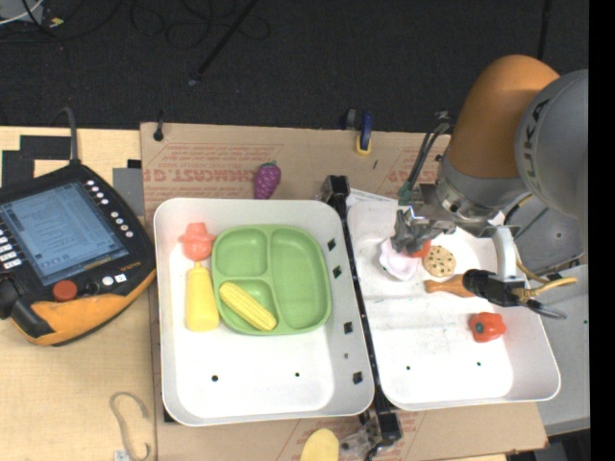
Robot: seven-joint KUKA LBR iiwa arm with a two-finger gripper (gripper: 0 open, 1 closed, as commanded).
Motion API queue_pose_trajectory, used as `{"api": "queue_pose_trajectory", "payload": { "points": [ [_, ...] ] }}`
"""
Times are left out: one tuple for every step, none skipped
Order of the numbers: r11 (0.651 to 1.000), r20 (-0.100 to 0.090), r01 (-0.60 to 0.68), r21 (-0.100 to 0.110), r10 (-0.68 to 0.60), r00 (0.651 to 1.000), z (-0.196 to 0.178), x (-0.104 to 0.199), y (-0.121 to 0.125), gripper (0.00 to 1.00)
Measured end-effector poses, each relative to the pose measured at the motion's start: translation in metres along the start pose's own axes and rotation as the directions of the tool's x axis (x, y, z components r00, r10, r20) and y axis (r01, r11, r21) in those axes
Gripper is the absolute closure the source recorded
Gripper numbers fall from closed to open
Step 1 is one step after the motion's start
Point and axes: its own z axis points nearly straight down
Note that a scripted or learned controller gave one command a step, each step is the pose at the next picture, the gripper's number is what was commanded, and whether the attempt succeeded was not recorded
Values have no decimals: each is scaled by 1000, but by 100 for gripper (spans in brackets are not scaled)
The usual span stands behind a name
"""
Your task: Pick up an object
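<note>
Yellow toy at front edge | jaws over pink-white object, right bin | opening: cannot tell

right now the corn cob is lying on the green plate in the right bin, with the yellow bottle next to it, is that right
Not quite: the camera view shows the corn cob on the green plate in the left bin, not the right one. The yellow bottle does lie next to it.

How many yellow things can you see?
3. A yellow plastic bottle lies in the left white bin beside the green divided plate; a yellow toy corn cob lies on that plate; a yellow rounded object sits below the bins.
</note>
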Motion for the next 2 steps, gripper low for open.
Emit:
{"api": "queue_pose_trajectory", "payload": {
  "points": [
    [1000,-1,-1,-2,1,1000,-5,3,7,100],
    [1000,0,-1,1,1,1000,0,1,0,100]
  ]
}}
